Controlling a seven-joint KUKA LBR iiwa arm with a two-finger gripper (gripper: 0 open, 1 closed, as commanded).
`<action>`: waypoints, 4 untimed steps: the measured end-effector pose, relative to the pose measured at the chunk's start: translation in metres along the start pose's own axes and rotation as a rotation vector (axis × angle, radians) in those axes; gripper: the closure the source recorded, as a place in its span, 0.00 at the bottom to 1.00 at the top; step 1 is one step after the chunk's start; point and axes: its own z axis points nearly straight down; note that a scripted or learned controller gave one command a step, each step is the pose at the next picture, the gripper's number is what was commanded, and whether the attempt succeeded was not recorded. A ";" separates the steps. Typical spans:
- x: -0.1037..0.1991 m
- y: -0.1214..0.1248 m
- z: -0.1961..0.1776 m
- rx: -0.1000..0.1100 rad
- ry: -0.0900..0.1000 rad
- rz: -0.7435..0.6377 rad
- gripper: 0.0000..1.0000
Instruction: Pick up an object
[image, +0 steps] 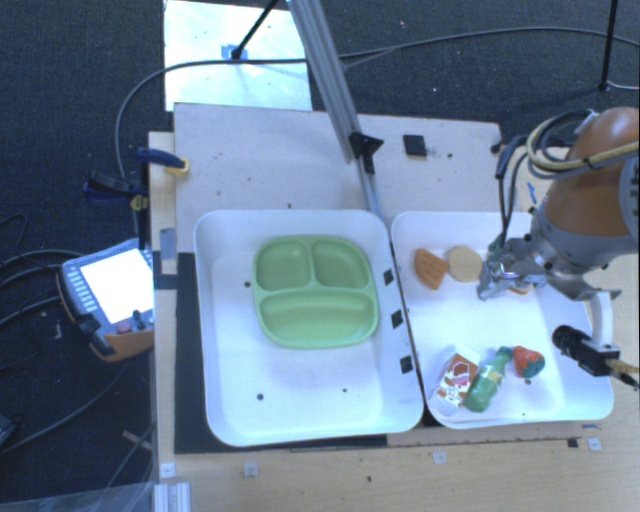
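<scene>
End effector (497, 281) low in rt bin (420, 235), beside tan round piece (464, 263).

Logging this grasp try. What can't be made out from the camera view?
- Gripper: finger state too small and blurred to tell.
- Whatever lies under the gripper: partly hidden, identity unclear.
- Small packet: print too small to read.
- Arm: cut off by the right edge.

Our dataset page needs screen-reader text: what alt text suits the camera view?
A grey-and-orange robot arm's gripper hovers in the right white bin beside two tan food pieces, with a green bottle, strawberry toy and packet nearer the front. The left bin holds a green divided plate.
</scene>
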 end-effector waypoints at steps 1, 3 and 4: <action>0.000 0.001 -0.065 0.000 0.000 0.000 1.00; 0.113 0.006 -0.038 0.008 0.004 -0.006 1.00; 0.168 -0.006 -0.036 0.008 0.003 -0.005 1.00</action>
